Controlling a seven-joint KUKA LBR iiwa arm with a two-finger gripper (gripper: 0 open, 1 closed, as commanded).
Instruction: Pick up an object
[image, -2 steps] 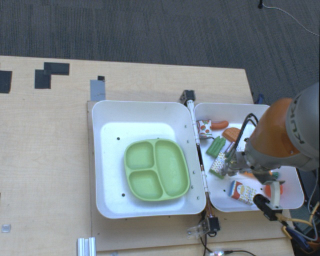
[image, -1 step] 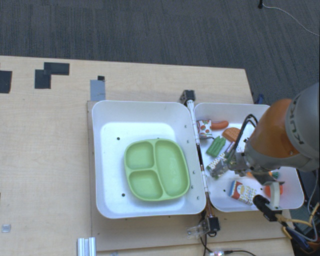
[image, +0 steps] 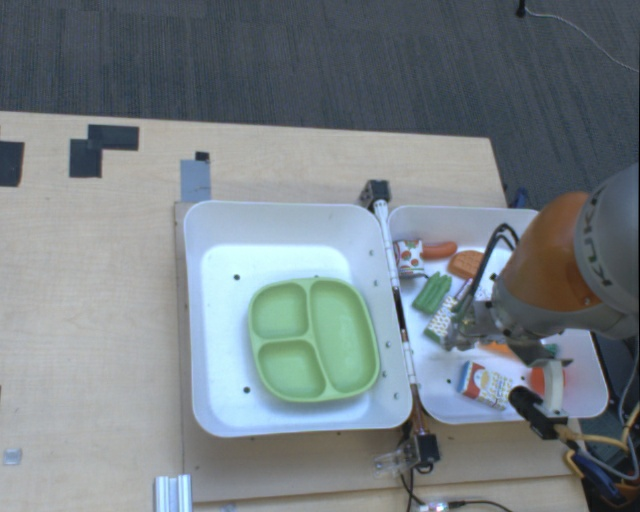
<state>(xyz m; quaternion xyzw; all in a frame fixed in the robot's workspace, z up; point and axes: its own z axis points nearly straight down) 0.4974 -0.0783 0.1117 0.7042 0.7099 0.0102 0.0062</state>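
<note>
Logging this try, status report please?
Claw down in right bin, fingers hidden. Among toys beside green piece; nothing seen held. Green tray in left bin.

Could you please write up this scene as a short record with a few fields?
left bin: white bin holding a green divided plate
right bin: white bin holding small toy foods
foods seen: green pod, orange sausage, small carton
arm: grey arm with orange band, reaching in over the right bin
gripper: low over the right bin near; fingers too hidden to judge
task state: no object seen held
</note>
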